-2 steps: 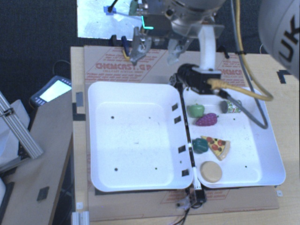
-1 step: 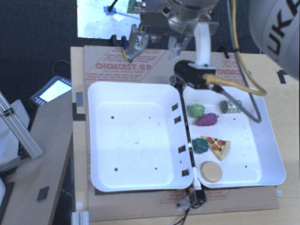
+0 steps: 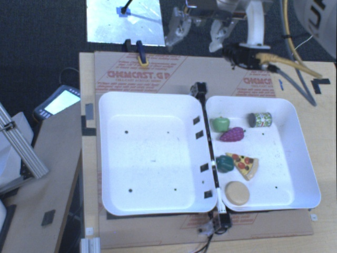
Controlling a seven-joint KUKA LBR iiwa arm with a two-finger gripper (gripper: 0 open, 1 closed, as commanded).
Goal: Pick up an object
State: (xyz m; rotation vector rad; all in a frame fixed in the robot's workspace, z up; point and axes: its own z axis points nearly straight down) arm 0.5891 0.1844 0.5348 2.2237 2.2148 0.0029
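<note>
My gripper hangs high above the bench's far edge, open, its two fingers spread apart with nothing between them. It is well away from the bins. In the right bin lie a green apple-like toy, a purple grape bunch, a small green-labelled can on its side, a pizza slice, a dark teal piece touching the slice, and a round tan bun.
The left bin sits beside the right one, joined by a black-clipped divider. A metal plate lies at the back left. Yellow and grey cables trail at the back right. A tablet rests at left.
</note>
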